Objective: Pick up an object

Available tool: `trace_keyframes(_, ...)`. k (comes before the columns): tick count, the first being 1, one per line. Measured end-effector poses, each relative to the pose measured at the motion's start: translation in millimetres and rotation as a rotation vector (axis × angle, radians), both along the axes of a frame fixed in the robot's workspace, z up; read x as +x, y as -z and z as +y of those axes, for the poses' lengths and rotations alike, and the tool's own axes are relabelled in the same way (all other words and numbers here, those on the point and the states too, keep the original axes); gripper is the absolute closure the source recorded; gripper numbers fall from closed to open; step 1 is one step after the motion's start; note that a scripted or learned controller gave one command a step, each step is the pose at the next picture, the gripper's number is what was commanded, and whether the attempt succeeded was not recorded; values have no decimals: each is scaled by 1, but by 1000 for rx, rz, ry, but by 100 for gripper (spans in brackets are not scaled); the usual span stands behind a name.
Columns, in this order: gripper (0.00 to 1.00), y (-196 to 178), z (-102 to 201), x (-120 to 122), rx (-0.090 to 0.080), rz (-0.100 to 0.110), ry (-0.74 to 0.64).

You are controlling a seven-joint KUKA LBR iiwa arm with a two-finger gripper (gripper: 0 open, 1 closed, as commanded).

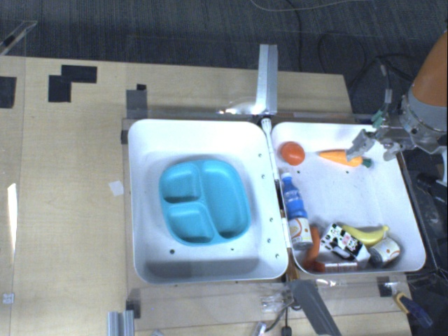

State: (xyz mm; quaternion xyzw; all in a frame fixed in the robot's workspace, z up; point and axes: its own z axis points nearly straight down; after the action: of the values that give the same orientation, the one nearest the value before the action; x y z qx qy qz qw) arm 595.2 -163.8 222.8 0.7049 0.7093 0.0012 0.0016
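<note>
Carrot (337, 157) lay in the right bin's (392, 208) far end, its green top just under the gripper (369, 144), likely the chosen target. Fingers looked parted, gripping nothing. From the right, the arm (428, 96) reached in low over the bin's far corner, wrist tilted toward the carrot.

Wooden bench (70, 187) — two white bins (143, 257) side by side.

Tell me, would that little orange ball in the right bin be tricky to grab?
Probably. The orange ball looks round and smooth, so a nudge would likely send it rolling across the flat floor of the right bin. It lies close to the bin's left wall, which might stop it, though that leaves little room beside it. It looks small, so probably light.
</note>
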Motion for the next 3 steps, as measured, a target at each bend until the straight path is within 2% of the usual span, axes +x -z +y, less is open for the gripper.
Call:
trace_keyframes(1,0,97,-31,26,-1,1,36)
trace_keyframes(2,0,125,-33,77,0,4,183)
trace_keyframes(3,100,112,-32,77,-3,7,175)
